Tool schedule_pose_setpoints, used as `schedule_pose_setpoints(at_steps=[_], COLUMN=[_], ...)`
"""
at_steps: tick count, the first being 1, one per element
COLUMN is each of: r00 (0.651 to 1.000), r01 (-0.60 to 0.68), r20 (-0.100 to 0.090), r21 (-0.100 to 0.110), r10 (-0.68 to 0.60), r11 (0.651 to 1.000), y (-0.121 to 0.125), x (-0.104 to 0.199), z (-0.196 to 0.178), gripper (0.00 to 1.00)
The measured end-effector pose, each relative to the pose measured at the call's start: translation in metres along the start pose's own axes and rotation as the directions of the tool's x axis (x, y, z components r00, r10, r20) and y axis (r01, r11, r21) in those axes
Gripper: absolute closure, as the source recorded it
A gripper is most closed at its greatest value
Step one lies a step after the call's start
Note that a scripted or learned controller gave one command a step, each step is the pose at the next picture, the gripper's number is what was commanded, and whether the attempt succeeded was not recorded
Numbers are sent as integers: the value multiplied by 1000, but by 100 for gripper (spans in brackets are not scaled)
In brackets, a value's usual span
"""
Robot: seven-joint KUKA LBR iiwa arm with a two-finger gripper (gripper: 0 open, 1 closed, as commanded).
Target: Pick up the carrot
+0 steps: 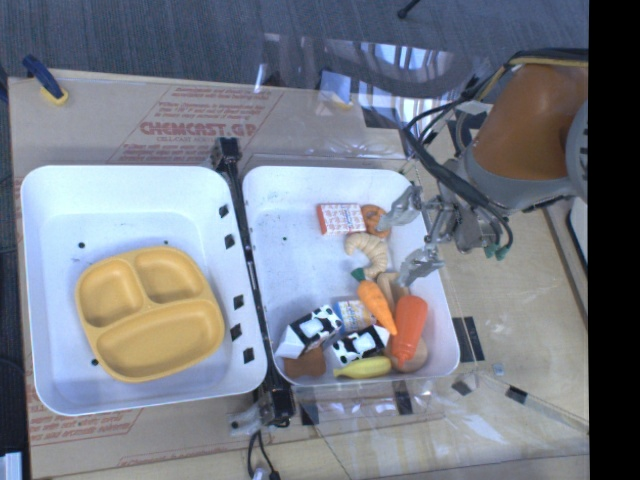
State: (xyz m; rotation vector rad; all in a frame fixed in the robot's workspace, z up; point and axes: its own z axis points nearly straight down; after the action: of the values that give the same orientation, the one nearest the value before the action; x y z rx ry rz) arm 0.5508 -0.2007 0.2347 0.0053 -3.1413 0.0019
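The carrot point(377, 306) is orange with a green stub at its upper left end. It lies slanted in the lower right part of the right bin point(275, 218), among other toy foods. My gripper point(412, 238) hovers over the bin's right side, just above and to the right of the carrot. Its two fingers point(421, 265) stand open with nothing between them. The lower fingertip is close to the carrot's upper end, but apart from it.
Around the carrot lie a croissant point(368, 250), a red-orange sausage point(408, 330), a banana point(363, 368), two cow-patterned cartons point(316, 325) and a red box point(340, 217). The left bin point(50, 208) holds a yellow divided plate point(150, 313).
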Motion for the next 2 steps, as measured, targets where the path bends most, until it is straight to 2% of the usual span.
schedule_pose_setpoints(at_steps=[1,2], r00=[1000,997], r01=[5,-78], r20=[-12,20], r21=[-6,-2], r10=[-5,78], r11=[1000,997], y=[14,6], x=[6,22], z=[122,134], gripper=[0,0])
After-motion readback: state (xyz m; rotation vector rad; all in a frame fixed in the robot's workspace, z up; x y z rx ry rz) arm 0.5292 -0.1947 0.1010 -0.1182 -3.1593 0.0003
